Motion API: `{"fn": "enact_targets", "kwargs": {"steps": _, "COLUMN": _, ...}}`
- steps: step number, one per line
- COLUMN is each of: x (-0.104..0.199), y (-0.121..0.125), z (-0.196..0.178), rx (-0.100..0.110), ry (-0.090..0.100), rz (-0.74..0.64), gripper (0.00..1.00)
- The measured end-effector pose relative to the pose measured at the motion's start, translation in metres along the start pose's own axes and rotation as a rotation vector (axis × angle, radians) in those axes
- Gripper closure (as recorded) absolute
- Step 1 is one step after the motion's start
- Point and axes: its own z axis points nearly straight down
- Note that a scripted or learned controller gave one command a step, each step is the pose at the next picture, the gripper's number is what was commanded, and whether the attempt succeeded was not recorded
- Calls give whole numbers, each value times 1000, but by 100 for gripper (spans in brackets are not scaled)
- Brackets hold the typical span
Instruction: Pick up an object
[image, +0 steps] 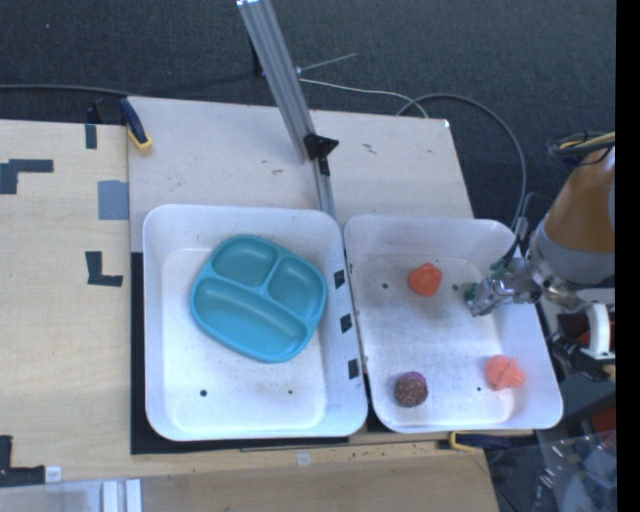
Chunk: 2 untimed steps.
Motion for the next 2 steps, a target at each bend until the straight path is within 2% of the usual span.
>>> {"fn": "enact_targets", "kwargs": {"steps": 1, "x": 10, "y": 0, "z": -56, "rx": -1, "ry": 0, "rz": -2, "gripper": 100}}
{"fn": "enact_targets", "kwargs": {"steps": 2, "x": 4, "y": 4, "z": -101, "rx": 0, "ry": 0, "rz": -1, "gripper": 100}}
